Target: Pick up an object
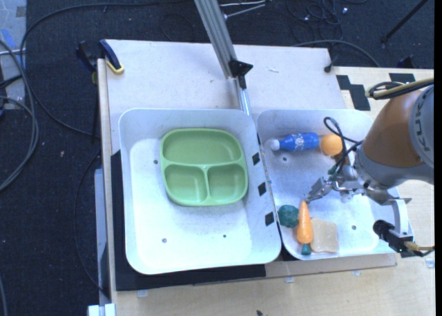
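The end effector (319, 191) hovers with fingers spread, holding nothing, in the right bin (359, 123), above the carrot (304, 223) and broccoli (288, 214).

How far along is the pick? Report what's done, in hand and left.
Done: the gripper is down inside the right bin, among the objects. In hand: nothing visibly between its fingers; the carrot, blue bottle, orange ball and tan block all lie on the bin floor. Left: grasp one and lift it.
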Tool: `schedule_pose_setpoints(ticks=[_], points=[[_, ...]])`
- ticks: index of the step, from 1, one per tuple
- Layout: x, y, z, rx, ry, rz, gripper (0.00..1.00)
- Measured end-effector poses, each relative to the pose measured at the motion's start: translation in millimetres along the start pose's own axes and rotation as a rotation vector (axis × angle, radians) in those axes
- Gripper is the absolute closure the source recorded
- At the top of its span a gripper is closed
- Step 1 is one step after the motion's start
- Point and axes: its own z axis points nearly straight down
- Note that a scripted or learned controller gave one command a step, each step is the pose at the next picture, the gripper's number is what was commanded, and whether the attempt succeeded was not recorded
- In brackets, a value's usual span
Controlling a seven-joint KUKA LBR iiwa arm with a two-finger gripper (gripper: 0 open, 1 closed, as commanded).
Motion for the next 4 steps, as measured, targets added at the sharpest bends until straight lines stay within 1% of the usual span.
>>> schedule_pose_setpoints(ticks=[1,2,3,4], points=[[-1.5,1.7,-12.9,-0.007,-0.003,0.001,1.0],[-9.1,-0.2,-58.0,-0.002,0.0,0.001,1.0],[-9.2,0.8,-110.5,-0.003,0.0,-0.004,1.0],[39.0,-3.6,-104.7,0.002,0.002,-0.007,1.0]])
